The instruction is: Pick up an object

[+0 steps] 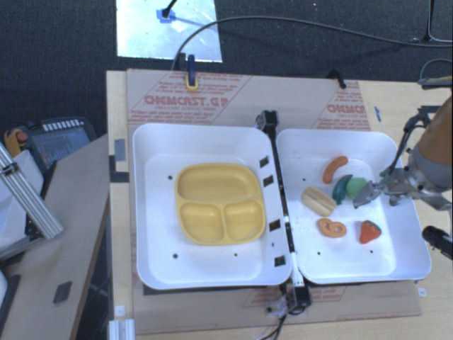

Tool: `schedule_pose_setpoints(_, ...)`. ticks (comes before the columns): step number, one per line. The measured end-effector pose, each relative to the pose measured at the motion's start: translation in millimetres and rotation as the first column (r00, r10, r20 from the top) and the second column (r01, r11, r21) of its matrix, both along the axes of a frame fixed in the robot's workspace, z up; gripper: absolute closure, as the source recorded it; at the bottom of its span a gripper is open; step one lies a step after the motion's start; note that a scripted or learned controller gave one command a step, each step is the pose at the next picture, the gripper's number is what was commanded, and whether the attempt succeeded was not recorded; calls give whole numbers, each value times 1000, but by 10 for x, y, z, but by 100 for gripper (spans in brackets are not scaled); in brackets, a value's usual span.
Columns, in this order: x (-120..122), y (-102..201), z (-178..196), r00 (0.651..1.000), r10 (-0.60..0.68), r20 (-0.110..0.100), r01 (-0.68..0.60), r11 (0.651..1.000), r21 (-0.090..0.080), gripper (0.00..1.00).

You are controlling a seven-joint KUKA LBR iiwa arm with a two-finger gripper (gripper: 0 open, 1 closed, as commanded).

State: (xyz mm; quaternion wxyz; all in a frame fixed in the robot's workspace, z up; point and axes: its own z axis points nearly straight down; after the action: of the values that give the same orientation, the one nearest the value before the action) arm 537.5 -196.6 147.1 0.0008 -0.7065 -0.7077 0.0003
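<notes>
One gripper [369, 193], at the end of the grey arm [433, 163] entering from the right, hangs low over the right bin [407, 261]; whether it is open or closed cannot be told at this angle. Its tip lies just beside a green toy [349, 188], and contact between the two cannot be judged. Four more toys share this bin: an orange sausage [335, 168] up and to the left of the green toy, a tan bun [318, 201] to the green toy's left, an orange ring-shaped piece [331, 227] below the bun, and a red strawberry [369, 231] below the gripper. All five lie apart from the bin walls. Black clips along the centre join the right bin to the left bin [152, 190], which holds a yellow tray [216, 202] with three compartments, lying flat near the middle. Both bins rest on a clear printed sheet over the counter [117, 98]. Beyond the counter's far edge a shiny plate [141, 20] lies on dark carpet, with a black cable [297, 21] curving past it. At far left stands a pendant [60, 140] with a dark screen.
</notes>
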Motion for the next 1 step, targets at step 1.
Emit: schedule_pose_setpoints(1, 73, 33, -450, 1000, 2, -1, -2, 1000, 1, 0)
